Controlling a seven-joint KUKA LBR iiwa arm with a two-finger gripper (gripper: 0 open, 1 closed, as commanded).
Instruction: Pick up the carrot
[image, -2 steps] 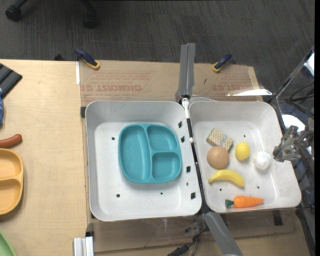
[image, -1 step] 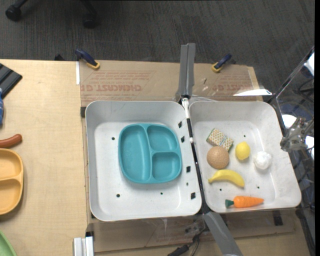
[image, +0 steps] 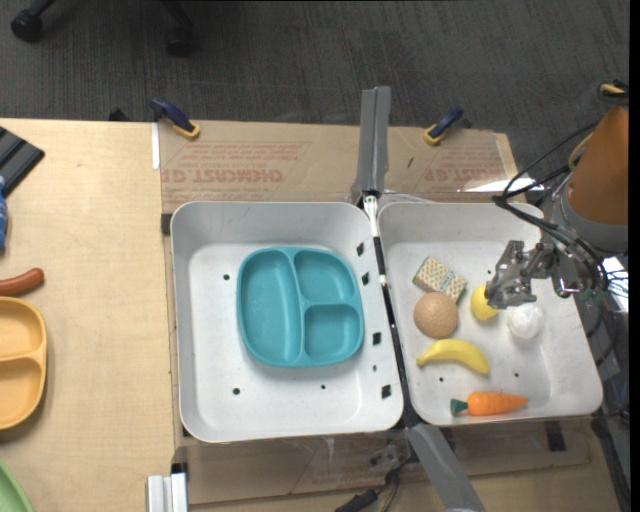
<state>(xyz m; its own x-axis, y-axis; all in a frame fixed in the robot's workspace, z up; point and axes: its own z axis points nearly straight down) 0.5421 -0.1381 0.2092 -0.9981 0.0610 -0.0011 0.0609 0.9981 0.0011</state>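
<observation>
The carrot (image: 489, 403), orange with a green top at its left end, lies flat along the front wall of the right bin (image: 570, 395). My gripper (image: 508, 290) hangs well behind it, over the bin's back right part, just above a small yellow fruit (image: 483, 305) and beside a white ball (image: 524, 322). Nothing shows between its fingers, and the carrot lies apart from it.
Also in the right bin are a banana (image: 454, 354), a tan round ball (image: 436, 314) and a checkered cracker (image: 440, 277). The left bin (image: 200, 330) holds a teal divided plate (image: 300, 305). An orange plate (image: 20, 365) and a sausage (image: 22, 281) sit on the bench at far left.
</observation>
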